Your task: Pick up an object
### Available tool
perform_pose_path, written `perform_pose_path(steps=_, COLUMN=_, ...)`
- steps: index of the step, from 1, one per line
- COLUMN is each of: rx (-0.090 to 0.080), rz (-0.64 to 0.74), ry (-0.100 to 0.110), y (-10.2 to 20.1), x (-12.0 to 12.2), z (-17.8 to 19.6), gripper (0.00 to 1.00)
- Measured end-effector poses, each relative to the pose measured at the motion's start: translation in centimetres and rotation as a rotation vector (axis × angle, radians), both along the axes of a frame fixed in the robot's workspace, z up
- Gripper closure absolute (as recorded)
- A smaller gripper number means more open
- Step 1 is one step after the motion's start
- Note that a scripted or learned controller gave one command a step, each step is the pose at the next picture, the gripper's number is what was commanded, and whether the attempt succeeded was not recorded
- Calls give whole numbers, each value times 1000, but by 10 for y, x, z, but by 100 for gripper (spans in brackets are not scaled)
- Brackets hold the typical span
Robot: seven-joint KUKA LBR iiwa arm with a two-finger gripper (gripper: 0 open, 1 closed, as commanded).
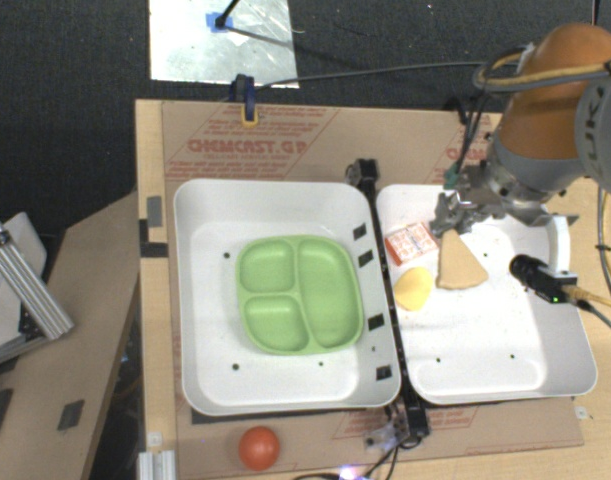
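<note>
Over the right bin (505, 368) the gripper (451, 214) hangs at about 11 o'clock of the bin floor, just above a tan wedge (459, 266) and beside a small red and white packet (409, 240). A yellow lemon (414, 288) lies at 7 o'clock from the wedge, close to the wall between the two bins. Nothing is seen between the fingers, and whether the jaws are spread or pressed together I cannot tell, because they are small and dark against the wrist. So I judge the task is at its early part: the arm is above the things, but the grasp and the lift are not yet done. The wedge looks the nearest thing to take.

The left bin (205, 218) holds a green divided plate (300, 293). A red ball (259, 447) rests on the bench at 6 o'clock, outside the bins.

On the brown board (285, 133) behind the bins, red letters read "CHEMCAST GP". The print on the packet is too small to read
</note>
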State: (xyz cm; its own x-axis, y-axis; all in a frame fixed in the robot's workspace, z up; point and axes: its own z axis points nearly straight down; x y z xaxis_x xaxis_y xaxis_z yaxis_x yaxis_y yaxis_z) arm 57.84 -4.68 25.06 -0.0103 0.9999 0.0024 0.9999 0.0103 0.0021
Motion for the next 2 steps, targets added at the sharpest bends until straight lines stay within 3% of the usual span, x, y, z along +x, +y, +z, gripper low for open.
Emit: perform_pose_path(steps=2, rx=0, rz=1, ry=0, y=109, x=3, z=-4, gripper=100)
